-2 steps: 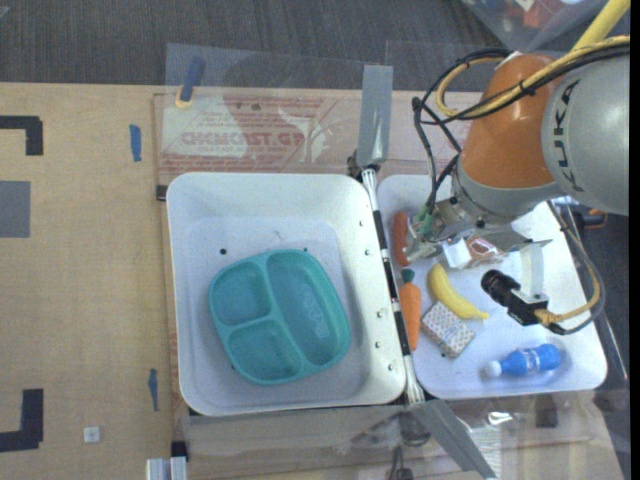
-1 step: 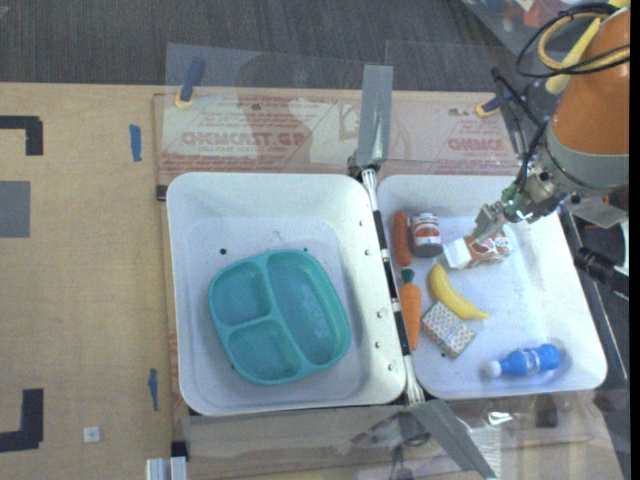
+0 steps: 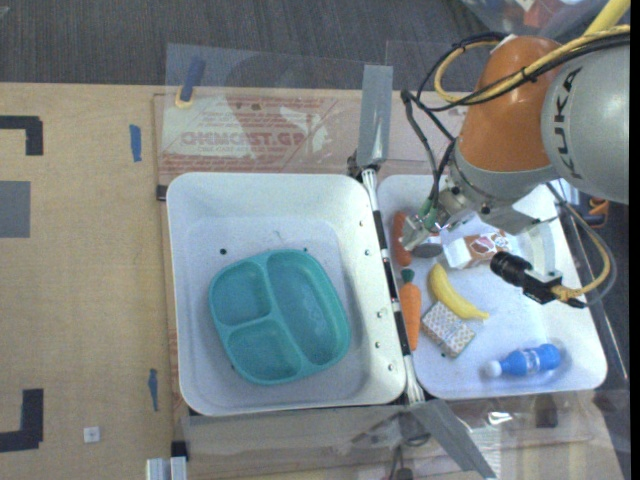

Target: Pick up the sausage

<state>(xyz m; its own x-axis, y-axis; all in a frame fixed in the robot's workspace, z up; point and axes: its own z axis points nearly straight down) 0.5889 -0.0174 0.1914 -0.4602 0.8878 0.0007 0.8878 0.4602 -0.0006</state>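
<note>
I judge the task barely begun: the sausage lies in the right bin, tight against the divider where the 2 bins meet, near that bin's upper end. Nothing is lifted yet. The gripper hangs just right of the sausage, low over the bin floor, and I cannot tell how it is set — the wrist and cables hide it. The descent onto the sausage, the close and the lift are all, as I read it, left to do.

Taking the divider as my landmark: left of it sits the left bin, holding 1 teal plate with 3 compartments, all bare. Right of it, the right bin holds the clutter. A carrot lies along the divider below the sausage. Just right of the carrot is a banana, and below the banana a small speckled block. Farther from the divider, near the bin's lower edge, lies a blue bottle. A small white packet sits under the arm, right of the gripper.
</note>
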